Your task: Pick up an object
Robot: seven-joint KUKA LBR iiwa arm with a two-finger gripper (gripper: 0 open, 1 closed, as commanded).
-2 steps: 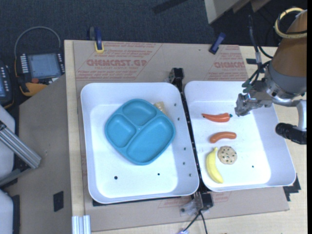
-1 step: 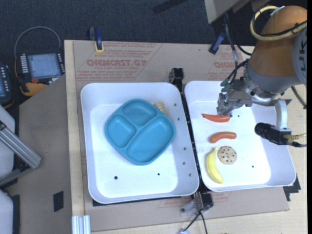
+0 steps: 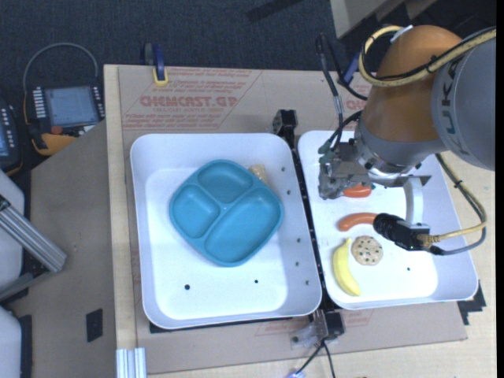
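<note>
The right bin (image 3: 453, 278) holds a yellow banana (image 3: 344, 268) at its front left, with a round speckled cookie (image 3: 367, 250) touching it. Just behind them lies an orange sausage-shaped piece (image 3: 358, 220). A small red piece (image 3: 360, 188) pokes out from under the gripper's right side. My gripper (image 3: 337, 183) hangs low over the right bin's left part, close above that red piece; the wrist hides what lies between them. In the left bin (image 3: 157, 290) sits a blue divided plate (image 3: 227, 211), and a small tan item (image 3: 257, 172) rests at its far edge.
The grey and orange arm (image 3: 417, 93) covers the back of the right bin. A black cable connector (image 3: 402, 232) with a yellow cord hangs over the bin's middle. A black clamp (image 3: 285, 121) sits between the bins at the back. A pendant (image 3: 67, 105) lies off the bench, far left.
</note>
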